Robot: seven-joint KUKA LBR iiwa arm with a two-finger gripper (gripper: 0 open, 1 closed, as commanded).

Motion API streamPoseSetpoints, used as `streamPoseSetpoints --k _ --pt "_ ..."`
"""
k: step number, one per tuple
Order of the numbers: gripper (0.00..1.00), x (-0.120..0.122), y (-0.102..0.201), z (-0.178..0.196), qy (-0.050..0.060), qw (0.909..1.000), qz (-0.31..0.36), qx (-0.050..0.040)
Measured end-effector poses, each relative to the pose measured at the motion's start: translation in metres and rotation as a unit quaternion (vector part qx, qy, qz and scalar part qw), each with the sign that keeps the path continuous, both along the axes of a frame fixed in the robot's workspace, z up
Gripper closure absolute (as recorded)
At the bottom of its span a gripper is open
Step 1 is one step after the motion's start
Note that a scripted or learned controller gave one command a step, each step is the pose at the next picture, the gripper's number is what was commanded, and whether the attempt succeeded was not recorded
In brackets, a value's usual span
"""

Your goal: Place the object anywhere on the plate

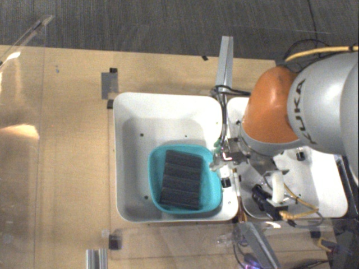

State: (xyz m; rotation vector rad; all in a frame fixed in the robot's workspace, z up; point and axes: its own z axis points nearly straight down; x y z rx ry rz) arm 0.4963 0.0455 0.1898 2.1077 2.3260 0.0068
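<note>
A teal plate [157, 161] lies in the left white bin [134, 128], toward its front right. On the plate rests a dark grey ribbed block [182, 178], lying lengthwise and slightly tilted. The gripper [223, 160] hangs at the plate's right rim, over the divide between the two bins. It sits below the arm's orange band [272, 114], and the wrist hides its fingers. Nothing shows between the fingers.
The right bin [322, 195] is mostly covered by the grey arm and its cables. A grey metal post [225, 60] stands behind the bins. Small brackets [110, 83] sit on the wooden bench left of the bins.
</note>
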Motion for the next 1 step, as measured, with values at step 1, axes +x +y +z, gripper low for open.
streamPoseSetpoints --k 1 --pt "0.0 0.0001 -0.0004 0.0 0.0 1.0 0.0 -0.0001"
